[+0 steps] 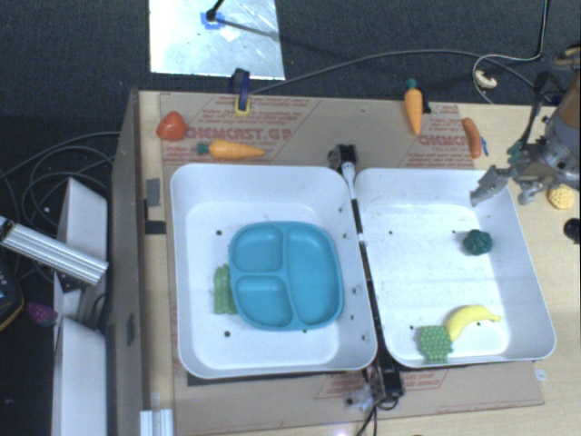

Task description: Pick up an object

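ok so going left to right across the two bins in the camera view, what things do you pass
green block → blue divided plate → green bumpy piece → banana, with the dark green lump above it → gripper at the right bin's far edge.

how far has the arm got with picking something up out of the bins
Nothing looks done yet. The gripper hovers at the upper right edge of the right white bin, with nothing visible between its jaws. The dark green broccoli-shaped toy, the yellow toy banana and the light green bumpy toy all lie on that bin's floor. Left to do: descend, grasp one and lift.
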Motion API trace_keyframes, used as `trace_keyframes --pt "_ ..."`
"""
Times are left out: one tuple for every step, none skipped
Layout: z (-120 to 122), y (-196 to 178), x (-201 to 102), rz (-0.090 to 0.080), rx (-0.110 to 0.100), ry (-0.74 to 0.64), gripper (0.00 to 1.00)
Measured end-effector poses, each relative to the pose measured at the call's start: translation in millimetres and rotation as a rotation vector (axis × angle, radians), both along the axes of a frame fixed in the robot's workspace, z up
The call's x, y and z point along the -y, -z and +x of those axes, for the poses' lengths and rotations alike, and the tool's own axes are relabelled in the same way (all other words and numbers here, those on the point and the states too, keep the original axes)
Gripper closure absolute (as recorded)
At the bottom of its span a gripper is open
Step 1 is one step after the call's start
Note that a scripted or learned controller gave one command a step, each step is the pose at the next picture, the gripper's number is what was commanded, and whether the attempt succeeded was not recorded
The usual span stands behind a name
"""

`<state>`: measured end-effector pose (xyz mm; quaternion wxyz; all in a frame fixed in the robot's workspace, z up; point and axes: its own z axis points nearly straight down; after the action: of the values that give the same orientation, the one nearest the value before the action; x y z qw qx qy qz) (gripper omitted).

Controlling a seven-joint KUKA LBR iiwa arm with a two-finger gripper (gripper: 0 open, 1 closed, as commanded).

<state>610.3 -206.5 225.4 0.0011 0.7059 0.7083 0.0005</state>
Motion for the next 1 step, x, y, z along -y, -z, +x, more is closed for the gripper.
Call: trace_keyframes --pt "-0.3 30.1 -0.4 0.0 -0.001 0.001 0.0"
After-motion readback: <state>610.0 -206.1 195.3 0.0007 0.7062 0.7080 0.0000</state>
